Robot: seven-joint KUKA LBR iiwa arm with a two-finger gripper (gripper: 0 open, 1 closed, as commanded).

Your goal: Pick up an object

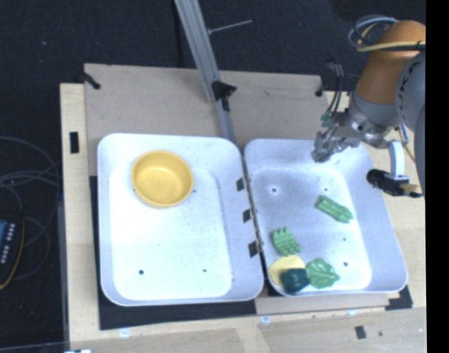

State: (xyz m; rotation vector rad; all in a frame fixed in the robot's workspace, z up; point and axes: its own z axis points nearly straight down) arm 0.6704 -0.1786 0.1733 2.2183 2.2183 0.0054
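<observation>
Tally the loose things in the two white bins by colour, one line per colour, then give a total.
Yellow: 2, the bowl in the left bin and a yellow piece in the right bin.
Green: 4, a long piece, a ridged piece, a leaf-like piece and a dark green block.
Total: 6

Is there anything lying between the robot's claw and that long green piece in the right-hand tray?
Nothing visible. The gripper hovers at the far edge of the right white bin, and bare bin floor separates it from the long light-green ridged piece. The other green pieces sit farther toward the bin's near corner, out of that path.
</observation>
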